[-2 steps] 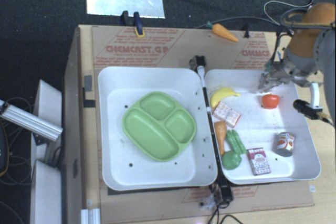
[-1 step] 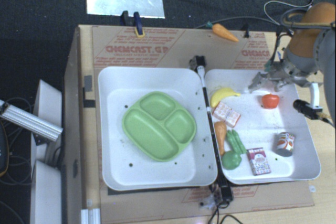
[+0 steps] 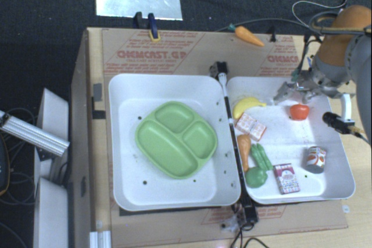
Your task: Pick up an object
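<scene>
Red-and-white carton (image 3: 286, 177) lies flat near right bin's (image 3: 340, 183) front rim. Red tomato (image 3: 299, 111), round, sits apart below the gripper (image 3: 299, 92). Fingers spread wide, holding nothing.

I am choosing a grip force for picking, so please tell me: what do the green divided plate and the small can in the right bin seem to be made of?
The green divided plate looks like moulded plastic: one even pale green, matte, with soft rounded compartment walls. The small can seems metal or a plastic imitation: a greyish rim and a printed red and white label, too small to settle.
</scene>
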